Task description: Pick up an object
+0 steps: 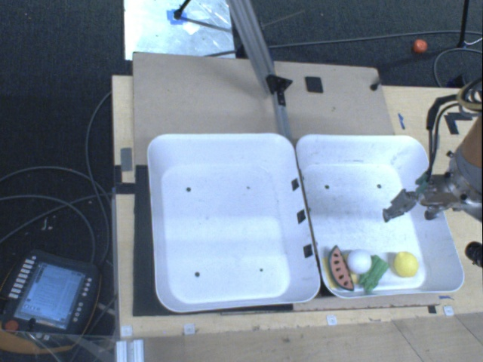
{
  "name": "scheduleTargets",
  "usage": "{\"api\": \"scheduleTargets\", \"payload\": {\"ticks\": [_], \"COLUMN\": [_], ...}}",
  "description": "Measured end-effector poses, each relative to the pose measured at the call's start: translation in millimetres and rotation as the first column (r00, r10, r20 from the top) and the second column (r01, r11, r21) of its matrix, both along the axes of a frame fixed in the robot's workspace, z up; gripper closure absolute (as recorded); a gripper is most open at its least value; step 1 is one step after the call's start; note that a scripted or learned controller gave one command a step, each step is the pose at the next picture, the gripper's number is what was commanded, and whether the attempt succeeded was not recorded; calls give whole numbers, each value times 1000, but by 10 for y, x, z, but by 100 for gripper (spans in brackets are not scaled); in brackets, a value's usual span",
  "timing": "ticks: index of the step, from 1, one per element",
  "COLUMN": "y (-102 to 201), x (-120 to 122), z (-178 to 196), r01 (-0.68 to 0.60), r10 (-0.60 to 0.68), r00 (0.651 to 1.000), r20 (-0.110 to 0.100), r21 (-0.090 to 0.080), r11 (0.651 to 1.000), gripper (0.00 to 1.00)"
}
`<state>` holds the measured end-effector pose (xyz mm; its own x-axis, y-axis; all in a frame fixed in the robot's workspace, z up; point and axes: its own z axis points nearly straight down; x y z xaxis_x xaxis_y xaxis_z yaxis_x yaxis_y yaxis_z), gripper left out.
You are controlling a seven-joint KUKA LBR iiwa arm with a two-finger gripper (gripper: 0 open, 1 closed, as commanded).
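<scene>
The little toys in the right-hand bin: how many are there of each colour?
Red watermelon slice: 1
White ball: 1
Green piece: 1
Yellow lemon: 1
Total: 4, all along the near edge of the right bin.

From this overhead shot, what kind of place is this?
Likely a robotics lab test cell: two white bins on a bench, a control pendant and loose cables on dark carpet, and toy food as grasp objects.
</scene>
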<state>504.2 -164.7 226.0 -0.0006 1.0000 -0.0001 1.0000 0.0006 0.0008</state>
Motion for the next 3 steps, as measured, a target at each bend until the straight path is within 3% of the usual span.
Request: {"api": "scheduleTargets", "payload": {"ticks": [1,2,3], "y": [0,0,276], "x": [4,7,437], "z": [106,209,-1267], "r01": [-1,-1,-1], "r10": [1,1,1], "r00": [1000,1000,1000], "r20": [2,3,-8], "r21": [0,0,2], "r11": [1000,1000,1000], "gripper": [100,100,100]}}
